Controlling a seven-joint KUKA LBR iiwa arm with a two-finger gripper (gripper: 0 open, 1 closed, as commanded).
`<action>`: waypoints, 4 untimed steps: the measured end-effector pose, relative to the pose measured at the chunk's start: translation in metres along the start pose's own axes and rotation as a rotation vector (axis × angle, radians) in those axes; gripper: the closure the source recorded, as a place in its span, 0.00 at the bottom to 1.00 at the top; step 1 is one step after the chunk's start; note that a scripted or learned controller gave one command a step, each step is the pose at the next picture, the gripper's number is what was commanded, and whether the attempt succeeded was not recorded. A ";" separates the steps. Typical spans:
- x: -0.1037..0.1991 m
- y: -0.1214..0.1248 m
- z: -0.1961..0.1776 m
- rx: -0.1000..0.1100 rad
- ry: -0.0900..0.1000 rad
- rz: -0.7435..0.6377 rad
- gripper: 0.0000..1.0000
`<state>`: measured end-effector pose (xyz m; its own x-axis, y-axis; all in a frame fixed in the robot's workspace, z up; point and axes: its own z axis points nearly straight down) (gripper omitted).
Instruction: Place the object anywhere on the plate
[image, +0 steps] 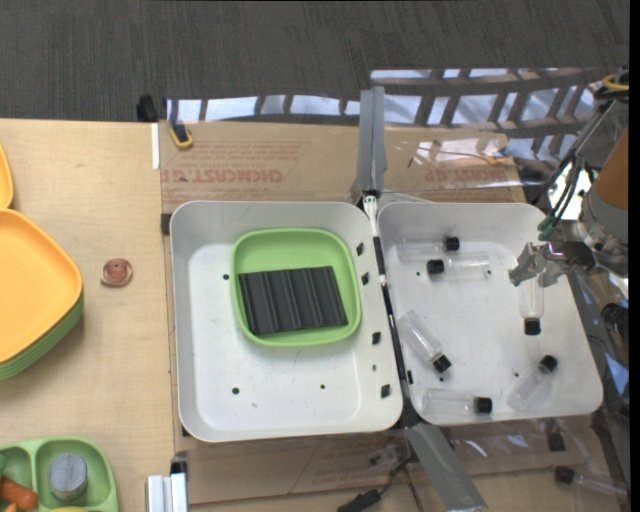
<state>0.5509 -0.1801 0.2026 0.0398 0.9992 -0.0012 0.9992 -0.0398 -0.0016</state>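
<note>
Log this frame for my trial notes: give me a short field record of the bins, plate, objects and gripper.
left bin: shallow white bin holding a green square plate
plate load: dark grey ribbed rectangular block lying on it
right bin: shallow white bin with several clear plastic vials with black caps scattered flat
gripper: two-finger gripper over the right bin's right side, a vial between its fingers
bench left: stacked orange plates

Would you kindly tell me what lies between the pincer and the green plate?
In the camera view, two clear vials and the bins' shared rims lie between the pincer and the green plate.
</note>
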 end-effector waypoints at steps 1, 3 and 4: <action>0.017 0.012 -0.018 0.000 -0.001 -0.091 1.00; 0.037 -0.011 -0.013 -0.001 0.000 -0.178 1.00; 0.043 -0.039 0.021 0.001 0.001 -0.320 1.00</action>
<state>0.5134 -0.1353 0.1815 -0.2769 0.9609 0.0008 0.9609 0.2769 -0.0022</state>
